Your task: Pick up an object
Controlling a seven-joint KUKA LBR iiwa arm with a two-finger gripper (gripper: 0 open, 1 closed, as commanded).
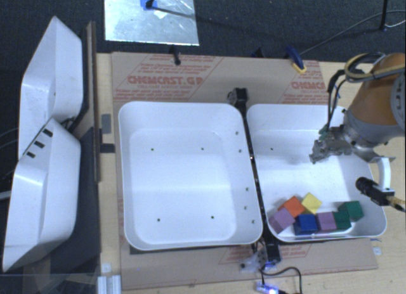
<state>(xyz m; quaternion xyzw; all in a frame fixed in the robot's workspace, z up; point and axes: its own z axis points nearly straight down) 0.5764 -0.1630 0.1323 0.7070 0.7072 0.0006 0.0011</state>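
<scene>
The bench carries a cardboard sheet printed in red; the lettering reads roughly "CHEMCAST GP", and a second, partly covered print sits at the sheet's upper right. Two shallow white bins rest on the sheet, side by side and touching along a dark centre divider.

The left bin shows small dark dots on its floor.

The right bin holds a cluster of small blocks packed against its near edge. The cluster forms a short row whose long axis runs left to right along that edge. Members: purple block, orange block, yellow block, blue block, lilac block, green block. Most blocks touch their neighbours. Individual blocks are roughly cubic, with no clear long axis.

The arm enters from the right, orange band visible. The gripper hangs over the middle of the right bin, apart from the block cluster. The finger state cannot be determined at this resolution.
</scene>
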